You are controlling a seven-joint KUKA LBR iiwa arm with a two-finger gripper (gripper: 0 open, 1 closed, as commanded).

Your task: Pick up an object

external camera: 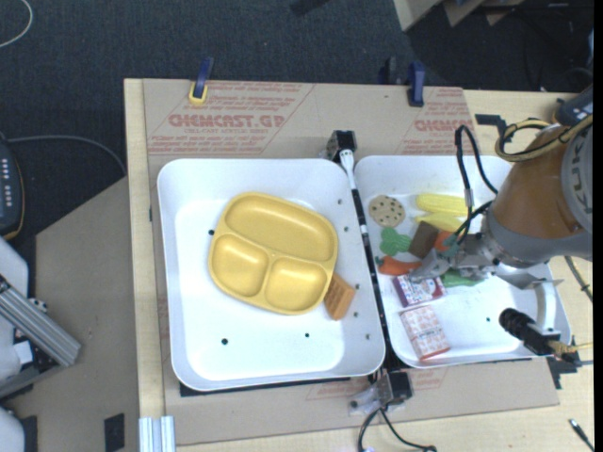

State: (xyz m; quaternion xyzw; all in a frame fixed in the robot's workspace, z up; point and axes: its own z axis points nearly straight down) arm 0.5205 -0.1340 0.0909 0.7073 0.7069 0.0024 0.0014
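My gripper (450,257) is down in the right bin (471,332), low over the heap of small things crowded at its left end, because that is where a pick is most likely: the green piece (396,243), the brown block (424,237) and the red-printed packet (415,288) lie touching or just beside one another. Whether I have anything I cannot tell (my own wrist hides it). The yellow divided plate (271,252) fills the left bin (188,328), a poorer target.

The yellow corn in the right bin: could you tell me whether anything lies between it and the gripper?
The corn lies at the bin's far side. A brown block sits between it and the gripper, amid crowded small toys.
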